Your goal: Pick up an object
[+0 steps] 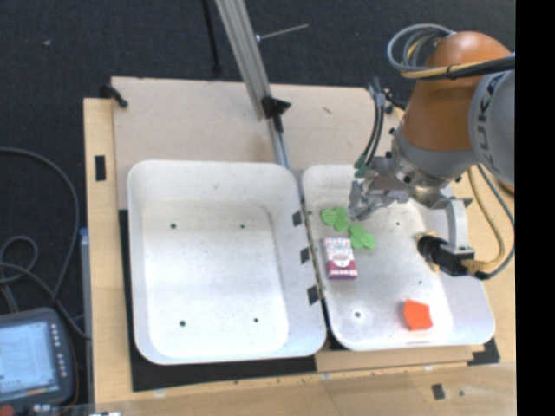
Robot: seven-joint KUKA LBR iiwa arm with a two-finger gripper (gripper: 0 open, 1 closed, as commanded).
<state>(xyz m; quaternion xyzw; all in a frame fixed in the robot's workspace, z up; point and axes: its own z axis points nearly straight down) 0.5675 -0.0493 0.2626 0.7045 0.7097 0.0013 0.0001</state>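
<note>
Hovering claw [362,204] over green piece [340,219], right bin [451,319]; grip state unclear.

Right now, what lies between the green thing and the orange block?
In the camera view, the purple-and-white carton lies roughly between the green thing and orange block, with bare bin floor.

From my remote seat I see the pale wooden bench [217,120] on dark carpet [69,33], a slanted metal rail [247,46] rising from its far edge, loose cables [39,215] and a screen [30,358] lying left of the bench.
</note>
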